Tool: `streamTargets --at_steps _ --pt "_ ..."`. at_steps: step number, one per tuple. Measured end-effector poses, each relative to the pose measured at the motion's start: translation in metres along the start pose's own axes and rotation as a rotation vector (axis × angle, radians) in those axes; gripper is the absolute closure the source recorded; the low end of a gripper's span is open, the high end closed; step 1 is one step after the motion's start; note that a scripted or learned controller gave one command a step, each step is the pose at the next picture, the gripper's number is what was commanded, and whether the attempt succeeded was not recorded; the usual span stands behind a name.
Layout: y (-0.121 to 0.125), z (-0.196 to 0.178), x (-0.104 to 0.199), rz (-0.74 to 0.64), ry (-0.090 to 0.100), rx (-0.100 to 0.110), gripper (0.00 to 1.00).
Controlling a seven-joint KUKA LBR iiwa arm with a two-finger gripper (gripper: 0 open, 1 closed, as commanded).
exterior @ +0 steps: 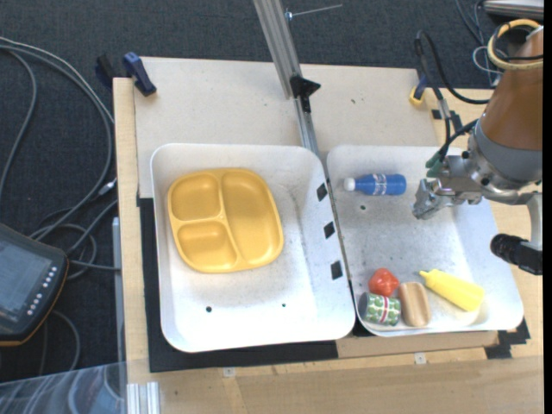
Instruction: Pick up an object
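Note:
My gripper [424, 203] hangs over the upper right part of the right bin [405, 257], just right of a blue bottle [377, 185] lying on its side with its white cap to the left. Nothing shows between the gripper's fingers. Along the bin's front edge lie a red tomato [383, 281], a green-and-white can [382, 310], a hot dog in a bun [414, 304] and a yellow squeeze bottle [454, 290].
The left bin [250, 317] holds a yellow divided plate [224, 219]. A metal pole [280, 33] rises from the bench behind the bins. Blue clamps [138, 72] sit at the bench's back corners. Bare floor lies in the right bin's middle.

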State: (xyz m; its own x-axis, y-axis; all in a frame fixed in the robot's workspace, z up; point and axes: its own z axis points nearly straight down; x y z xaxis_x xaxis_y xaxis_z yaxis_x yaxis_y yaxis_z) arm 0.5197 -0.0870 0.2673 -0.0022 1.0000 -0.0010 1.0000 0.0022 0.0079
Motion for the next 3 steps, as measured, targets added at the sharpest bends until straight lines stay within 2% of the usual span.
streamTargets --at_steps 2,3 --pt "0.034 -0.004 0.096 -0.004 0.002 0.005 1.0" --pt "0.049 0.01 0.136 -0.003 0.002 0.006 1.0"
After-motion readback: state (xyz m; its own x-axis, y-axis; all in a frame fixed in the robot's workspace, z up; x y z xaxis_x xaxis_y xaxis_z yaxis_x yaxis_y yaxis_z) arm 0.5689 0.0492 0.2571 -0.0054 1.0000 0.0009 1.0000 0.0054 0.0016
